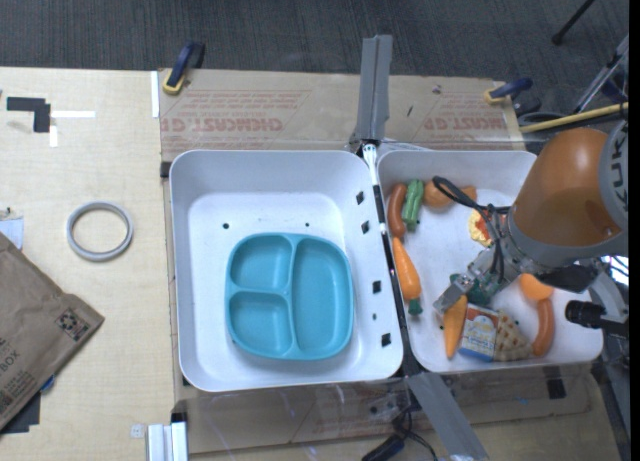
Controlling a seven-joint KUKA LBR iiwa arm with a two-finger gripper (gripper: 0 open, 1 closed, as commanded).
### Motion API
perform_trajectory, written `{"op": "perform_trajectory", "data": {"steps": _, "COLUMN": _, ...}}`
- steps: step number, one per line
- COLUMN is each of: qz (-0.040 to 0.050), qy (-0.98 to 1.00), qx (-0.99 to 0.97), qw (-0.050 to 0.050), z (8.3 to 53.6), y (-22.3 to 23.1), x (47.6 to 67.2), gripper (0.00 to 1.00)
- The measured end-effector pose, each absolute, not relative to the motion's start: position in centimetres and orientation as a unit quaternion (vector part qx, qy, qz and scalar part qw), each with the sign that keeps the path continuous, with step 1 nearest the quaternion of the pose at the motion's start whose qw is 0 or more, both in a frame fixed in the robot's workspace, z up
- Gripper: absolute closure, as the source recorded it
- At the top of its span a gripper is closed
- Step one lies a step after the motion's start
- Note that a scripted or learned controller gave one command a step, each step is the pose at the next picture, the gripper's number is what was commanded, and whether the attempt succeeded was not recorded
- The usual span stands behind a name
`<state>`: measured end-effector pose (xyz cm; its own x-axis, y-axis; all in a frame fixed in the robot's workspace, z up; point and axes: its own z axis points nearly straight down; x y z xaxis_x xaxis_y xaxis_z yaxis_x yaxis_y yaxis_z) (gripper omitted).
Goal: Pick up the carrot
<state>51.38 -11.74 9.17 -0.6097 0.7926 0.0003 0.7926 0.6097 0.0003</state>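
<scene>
Gripper [462,294] low in right bin [440,357], fingers look parted, nothing between them. Carrot [406,268] lies along bin's left wall, left of gripper, long axis near-far (leafy end nearer). Needs leftward shift.

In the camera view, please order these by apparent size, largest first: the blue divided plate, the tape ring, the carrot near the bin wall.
1. Blue divided plate
2. Tape ring
3. Carrot

The last two look close.

arm [570,189] cut off at right edge
</scene>
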Motion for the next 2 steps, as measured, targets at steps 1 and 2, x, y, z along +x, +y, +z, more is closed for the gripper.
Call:
{"op": "perform_trajectory", "data": {"steps": 1, "qz": -0.0001, "qy": -0.882, "qx": -0.471, "qw": -0.001, "z": 16.2, "y": -16.8, "x": 50.0, "gripper": 0.0}}
{"op": "perform_trajectory", "data": {"steps": 2, "qz": 0.0005, "qy": -0.813, "qx": -0.582, "qw": 0.001, "z": 11.2, "y": -10.1, "x": 51.4, "gripper": 0.0}}
